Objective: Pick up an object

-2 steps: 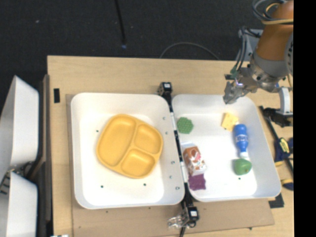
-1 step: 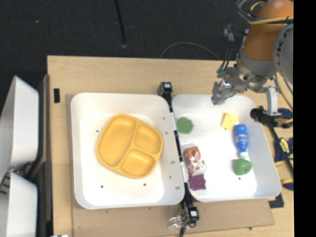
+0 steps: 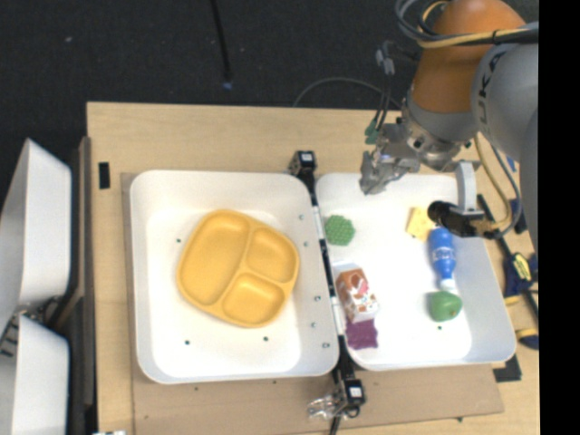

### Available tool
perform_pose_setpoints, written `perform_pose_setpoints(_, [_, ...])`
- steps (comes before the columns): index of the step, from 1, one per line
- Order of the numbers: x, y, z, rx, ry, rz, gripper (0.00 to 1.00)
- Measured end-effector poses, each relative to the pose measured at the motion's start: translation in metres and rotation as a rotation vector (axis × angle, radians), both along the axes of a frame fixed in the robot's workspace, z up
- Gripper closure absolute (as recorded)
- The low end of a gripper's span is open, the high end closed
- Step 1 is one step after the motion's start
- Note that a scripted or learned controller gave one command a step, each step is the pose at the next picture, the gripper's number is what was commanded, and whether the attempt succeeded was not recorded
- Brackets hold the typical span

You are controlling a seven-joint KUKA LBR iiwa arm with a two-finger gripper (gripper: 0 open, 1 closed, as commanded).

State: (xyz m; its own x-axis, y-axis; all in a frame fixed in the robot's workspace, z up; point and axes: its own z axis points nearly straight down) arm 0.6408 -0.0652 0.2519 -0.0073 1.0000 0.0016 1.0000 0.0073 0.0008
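My gripper [image 3: 374, 181] hangs over the far left corner of the right bin [image 3: 399, 352], with nothing visibly in it. Below it a green bumpy ball [image 3: 340, 229] lies near the bin's left wall. Nearer the front, a small red and white carton [image 3: 356, 295] lies against a purple piece [image 3: 362, 334]. A blue bottle with a white cap [image 3: 442, 256] lies on the right side, with a green rounded object [image 3: 444, 306] just in front of it. A yellow block [image 3: 418, 223] sits behind the bottle.
The left bin [image 3: 154, 333] holds a yellow divided plate [image 3: 237, 267]. The two bins meet along a central rim with black clips at both ends. The grey arm with its orange band [image 3: 458, 39] reaches in from the upper right.
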Motion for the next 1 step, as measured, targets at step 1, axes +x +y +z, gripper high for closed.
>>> perform_pose_setpoints(1, [-0.0166,0.0501,-0.0119,-0.002,0.002,-0.002,1.00])
